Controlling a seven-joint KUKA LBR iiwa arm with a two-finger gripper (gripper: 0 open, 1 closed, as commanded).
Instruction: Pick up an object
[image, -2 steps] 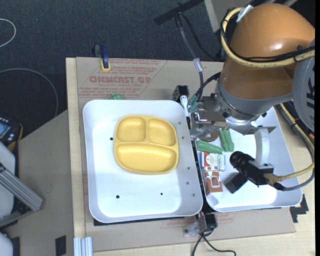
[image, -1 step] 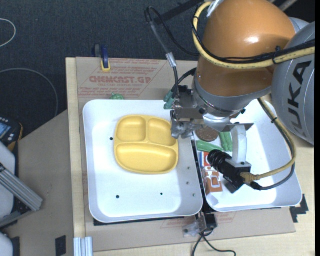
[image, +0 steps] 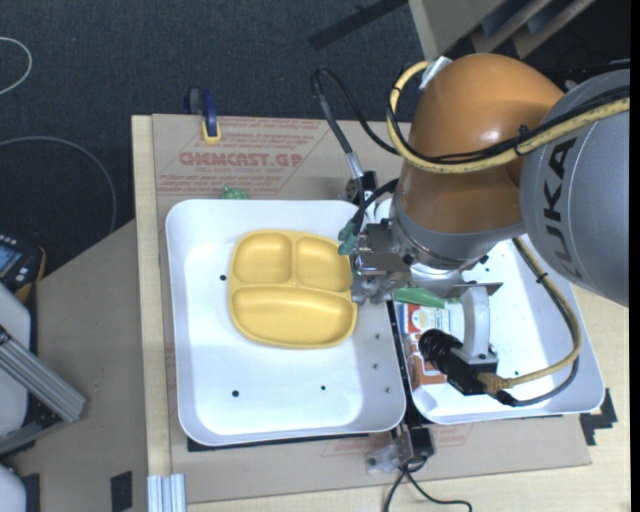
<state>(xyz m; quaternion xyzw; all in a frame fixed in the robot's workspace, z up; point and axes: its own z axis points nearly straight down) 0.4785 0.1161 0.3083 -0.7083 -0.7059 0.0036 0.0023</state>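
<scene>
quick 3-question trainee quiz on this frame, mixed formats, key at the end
1. True or false: the yellow three-compartment plastic plate lies in the left white bin.
2. The grey arm with the orange band is above: A) the seam between the bins and the right white bin; B) the left bin's far corner.
3. Fill in: the plate's two small compartments face the ___ edge of the bench.

Key: 1 true; 2 A; 3 far.

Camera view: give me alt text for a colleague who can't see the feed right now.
A grey KUKA arm with an orange band reaches in from the right, low over the seam between two shallow white bins. A yellow plastic divided plate lies in the left bin; a small printed carton lies partly hidden under the wrist in the right bin.
</scene>
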